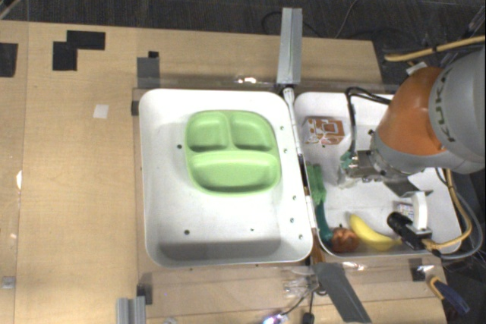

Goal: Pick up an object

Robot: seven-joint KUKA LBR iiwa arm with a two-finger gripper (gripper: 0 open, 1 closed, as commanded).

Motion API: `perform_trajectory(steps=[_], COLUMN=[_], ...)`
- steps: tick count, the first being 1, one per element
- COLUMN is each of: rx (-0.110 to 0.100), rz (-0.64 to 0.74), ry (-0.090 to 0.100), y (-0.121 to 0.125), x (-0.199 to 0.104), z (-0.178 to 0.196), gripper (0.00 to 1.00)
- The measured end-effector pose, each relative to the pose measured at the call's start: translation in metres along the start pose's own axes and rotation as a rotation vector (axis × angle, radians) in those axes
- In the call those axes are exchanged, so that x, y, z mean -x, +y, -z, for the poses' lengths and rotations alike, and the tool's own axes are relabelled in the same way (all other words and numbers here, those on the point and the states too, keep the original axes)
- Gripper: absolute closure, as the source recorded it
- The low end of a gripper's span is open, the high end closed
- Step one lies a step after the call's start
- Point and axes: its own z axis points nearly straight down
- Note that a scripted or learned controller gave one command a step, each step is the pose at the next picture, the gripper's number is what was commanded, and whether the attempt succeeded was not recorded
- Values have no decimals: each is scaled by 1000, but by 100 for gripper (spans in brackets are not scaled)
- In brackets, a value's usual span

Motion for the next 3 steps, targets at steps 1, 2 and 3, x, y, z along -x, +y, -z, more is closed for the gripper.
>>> perform_trajectory(steps=[1, 2, 3], rx=[-19, -19, -19], rz=[114, 114, 92], ry=[2, 2, 0], y=[21, 21, 121], x=[-54, -54, -35], z=[82, 81, 79], gripper=[100, 0, 0])
